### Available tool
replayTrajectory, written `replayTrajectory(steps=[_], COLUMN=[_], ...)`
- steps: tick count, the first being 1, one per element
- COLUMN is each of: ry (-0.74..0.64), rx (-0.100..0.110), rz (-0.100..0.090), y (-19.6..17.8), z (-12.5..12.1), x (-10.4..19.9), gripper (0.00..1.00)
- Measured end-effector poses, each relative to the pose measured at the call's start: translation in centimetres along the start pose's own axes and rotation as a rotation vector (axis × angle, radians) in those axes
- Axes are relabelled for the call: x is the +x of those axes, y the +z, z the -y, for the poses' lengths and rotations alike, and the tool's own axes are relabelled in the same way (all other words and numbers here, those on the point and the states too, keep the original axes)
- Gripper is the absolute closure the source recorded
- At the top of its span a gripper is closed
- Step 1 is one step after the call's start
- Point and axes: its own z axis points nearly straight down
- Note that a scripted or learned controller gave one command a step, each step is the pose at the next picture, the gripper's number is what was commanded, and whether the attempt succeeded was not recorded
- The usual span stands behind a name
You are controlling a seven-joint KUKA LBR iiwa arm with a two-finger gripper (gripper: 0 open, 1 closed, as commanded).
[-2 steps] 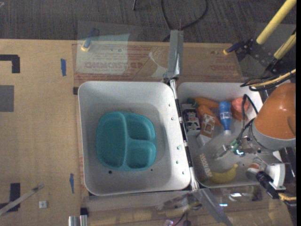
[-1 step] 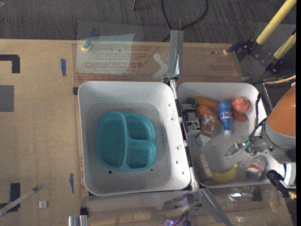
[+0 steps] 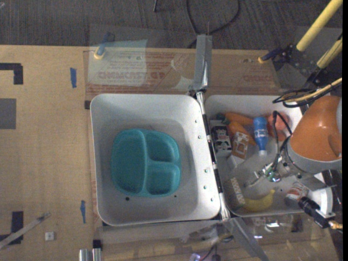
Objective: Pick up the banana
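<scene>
The banana is seen at the right bin's near edge, just below the claw; the claw's state cannot be told.

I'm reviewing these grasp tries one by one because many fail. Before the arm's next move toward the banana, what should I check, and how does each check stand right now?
1. Banana located: ok, it lies near the front wall of the right bin.
2. Gripper above the banana: not ok, it sits a little behind it.
3. Banana between the fingers: not ok, nothing visibly held.
4. Finger opening: cannot tell, too small and cluttered.
5. Neighbours clear of the banana: not ok, a brown packet lies close on its left.
6. Blue bottle out of the path: ok, it lies further back.
</scene>
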Motion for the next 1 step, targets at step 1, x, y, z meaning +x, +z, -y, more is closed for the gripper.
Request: replayTrajectory(steps=[1], ry=[-0.043], rx=[0.007], rz=[-0.005], y=[-9.02], z=[-0.55], x=[1.96], gripper=[0.00])
